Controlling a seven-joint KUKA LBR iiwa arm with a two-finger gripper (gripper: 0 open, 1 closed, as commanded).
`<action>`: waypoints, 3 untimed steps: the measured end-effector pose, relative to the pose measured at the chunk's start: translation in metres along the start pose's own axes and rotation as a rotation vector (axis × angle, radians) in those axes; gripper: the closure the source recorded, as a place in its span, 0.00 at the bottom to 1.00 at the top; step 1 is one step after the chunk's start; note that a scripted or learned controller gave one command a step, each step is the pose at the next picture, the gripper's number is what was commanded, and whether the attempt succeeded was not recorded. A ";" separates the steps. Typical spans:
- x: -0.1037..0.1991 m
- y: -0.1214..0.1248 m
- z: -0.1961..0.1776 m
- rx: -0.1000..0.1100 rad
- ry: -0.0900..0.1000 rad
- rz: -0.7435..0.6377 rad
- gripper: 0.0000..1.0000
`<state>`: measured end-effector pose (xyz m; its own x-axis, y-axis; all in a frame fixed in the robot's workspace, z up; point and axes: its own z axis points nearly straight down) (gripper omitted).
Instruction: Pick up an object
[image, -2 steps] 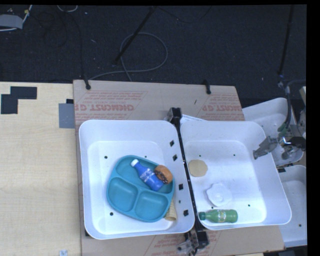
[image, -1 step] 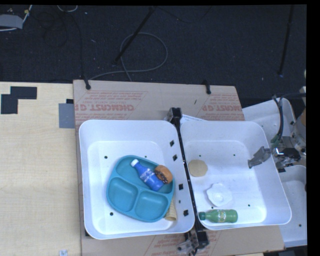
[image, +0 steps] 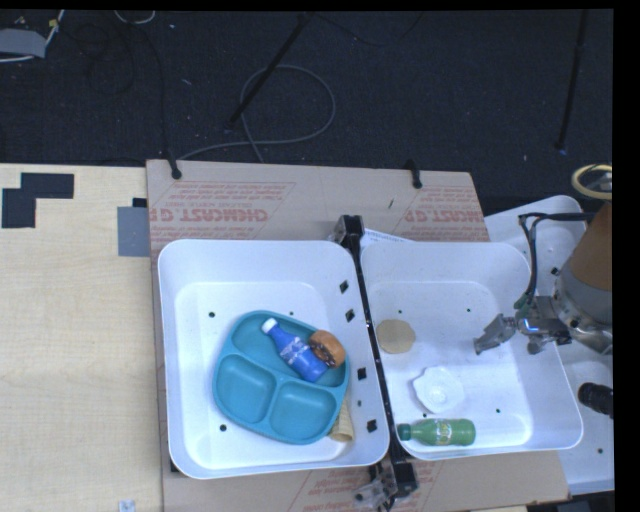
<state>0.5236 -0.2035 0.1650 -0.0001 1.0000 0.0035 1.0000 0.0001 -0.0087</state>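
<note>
Looks like the approach step to me: the gripper (image: 497, 334) hangs over the right bin (image: 545, 425) with its fingers spread apart and nothing between them. Closest targets are the white lid (image: 438, 388) just below-left of the fingertips, the tan disc (image: 396, 337) further left, and the green bottle (image: 438, 432) beyond the lid. Next move: line up and drop. Bottle label's unreadable; the cardboard's red print is upside down.

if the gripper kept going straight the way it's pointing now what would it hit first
The gripper points left over the right bin. The tan round disc lies first in that line, though the gripper's height is unclear, so it might pass above it.
</note>
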 end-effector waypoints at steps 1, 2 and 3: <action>-0.006 -0.007 0.057 0.000 0.000 0.000 0.00; -0.008 -0.007 0.044 -0.004 -0.002 0.004 1.00; -0.009 -0.003 0.001 -0.010 -0.004 -0.001 1.00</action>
